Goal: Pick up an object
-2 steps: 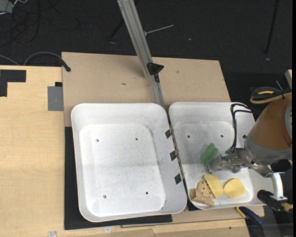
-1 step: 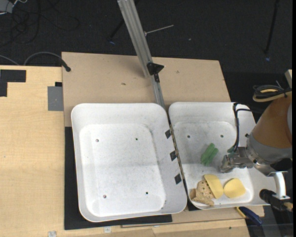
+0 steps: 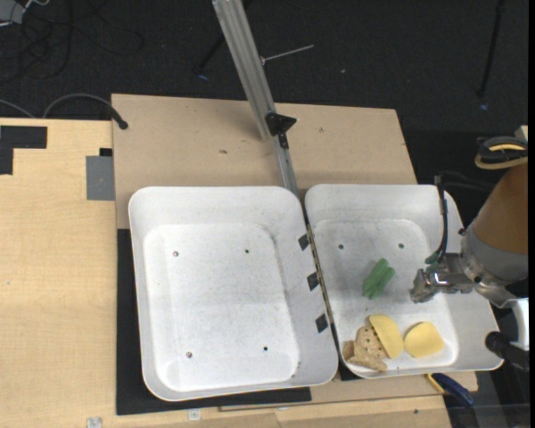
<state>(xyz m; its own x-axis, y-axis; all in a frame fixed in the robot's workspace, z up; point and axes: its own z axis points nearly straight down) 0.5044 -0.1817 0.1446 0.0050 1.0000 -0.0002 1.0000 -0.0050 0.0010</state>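
Observation:
The right bin (image 3: 357, 205) holds a green object (image 3: 378, 277) near its middle. Along its front lie a yellow block (image 3: 386, 335), a round yellow piece (image 3: 423, 339) and a tan speckled piece (image 3: 367, 349). My gripper (image 3: 428, 285) hangs over the bin's right side, just right of the green object and above the round yellow piece. Nothing shows between its fingers. The grey arm with its orange band (image 3: 508, 212) comes in from the right edge.
The left bin (image 3: 152, 212) sits beside the right one, with black clips (image 3: 309, 259) along the shared rim. A slanted metal rail (image 3: 250, 69) rises behind the bins. Wooden bench surface lies to the left.

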